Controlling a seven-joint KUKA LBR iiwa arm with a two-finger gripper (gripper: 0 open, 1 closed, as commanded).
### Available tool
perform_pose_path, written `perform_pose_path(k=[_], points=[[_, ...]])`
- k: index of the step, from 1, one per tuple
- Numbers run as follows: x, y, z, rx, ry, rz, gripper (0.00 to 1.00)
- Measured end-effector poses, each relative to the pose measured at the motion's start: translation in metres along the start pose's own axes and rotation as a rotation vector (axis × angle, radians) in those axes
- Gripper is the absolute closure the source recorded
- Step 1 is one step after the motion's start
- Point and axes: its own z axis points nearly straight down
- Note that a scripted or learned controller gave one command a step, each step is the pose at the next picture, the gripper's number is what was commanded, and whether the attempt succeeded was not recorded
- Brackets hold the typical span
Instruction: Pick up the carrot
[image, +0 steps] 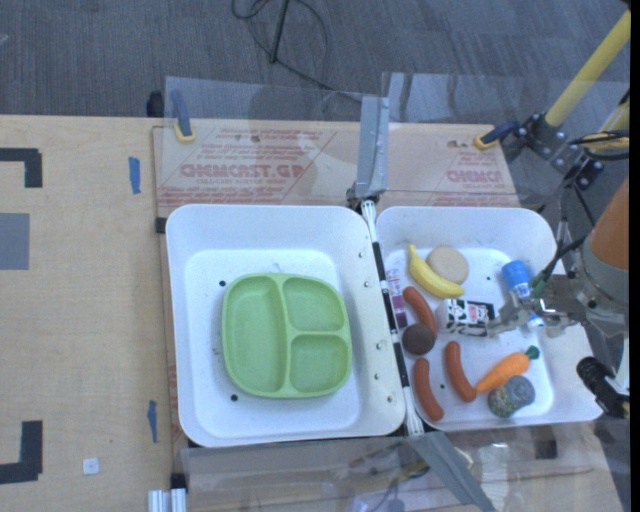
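i see the carrot (505, 368) lying near the right bin's (480, 218) front right corner, touching a sausage (458, 371). my gripper (535, 308) hovers just above it, likely lining up; its opening i cannot tell.

Arm (610, 260) cut off at right edge

Bins: 2, white, side by side, left bin (190, 330) and right bin (470, 218).

Left bin: 1 green divided plate (286, 335), three compartments.

Right bin:
- sausages: 3 ( (419, 308), (458, 371), (428, 390))
- banana (431, 277): 1
- tan round piece (447, 264): 1
- carrot (506, 368): 1
- dark brown ball (418, 339): 1
- small carton (469, 317): 1
- blue-capped item (516, 276): 1
- grey-green lump (511, 397): 1

Total loose items in right bin: 10.
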Motion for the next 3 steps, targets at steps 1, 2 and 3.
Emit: perform_pose_path(k=[1,2,3], points=[[-0.043,-0.01,0.1,-0.002,0.001,0.023,0.0],[-0.044,-0.01,0.093,0.0,0.003,0.023,1.0],[0.014,-0.013,0.012,0.0,0.0,0.14,1.0]])
